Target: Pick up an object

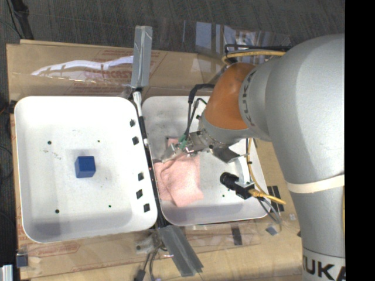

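Two bins: left bin [35,116] holds a cube [85,166]; gripper [186,145], state unclear, over cloth [181,181] in right bin [158,113].

Robot lab: KUKA arm [304,127] over white bins [35,215] on cardboard-lined bench [70,69].

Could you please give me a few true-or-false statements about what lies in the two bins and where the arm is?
1. A blue cube lies in the left bin. True.
2. A pink cloth lies in the right bin. True.
3. The arm reaches over the left bin. False: it is over the right bin.
4. The cube rests on the cloth. False: they lie in separate bins.
5. The pincer is near the cloth's upper edge. True.
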You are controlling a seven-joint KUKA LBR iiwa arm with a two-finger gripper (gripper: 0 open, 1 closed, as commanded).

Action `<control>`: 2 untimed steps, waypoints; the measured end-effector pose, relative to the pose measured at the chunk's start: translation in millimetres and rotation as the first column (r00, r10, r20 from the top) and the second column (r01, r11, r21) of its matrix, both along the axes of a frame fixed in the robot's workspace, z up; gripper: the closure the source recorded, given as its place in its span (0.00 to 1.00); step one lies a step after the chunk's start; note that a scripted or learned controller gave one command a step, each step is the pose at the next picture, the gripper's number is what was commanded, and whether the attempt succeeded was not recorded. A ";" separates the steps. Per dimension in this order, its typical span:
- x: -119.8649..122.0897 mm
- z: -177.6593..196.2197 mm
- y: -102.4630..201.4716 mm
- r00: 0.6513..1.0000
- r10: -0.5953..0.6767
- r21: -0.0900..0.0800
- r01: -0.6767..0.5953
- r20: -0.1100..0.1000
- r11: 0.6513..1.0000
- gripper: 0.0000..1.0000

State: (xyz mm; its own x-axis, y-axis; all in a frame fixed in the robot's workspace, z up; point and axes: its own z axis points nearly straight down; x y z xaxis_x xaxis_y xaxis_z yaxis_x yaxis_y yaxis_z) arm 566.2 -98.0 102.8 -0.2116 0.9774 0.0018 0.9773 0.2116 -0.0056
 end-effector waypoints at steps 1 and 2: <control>-26.9 89.3 30.7 0.999 -0.042 0.000 0.042 0.004 0.999 0.00; -74.5 106.9 29.0 0.994 0.112 0.001 -0.112 0.002 0.994 0.00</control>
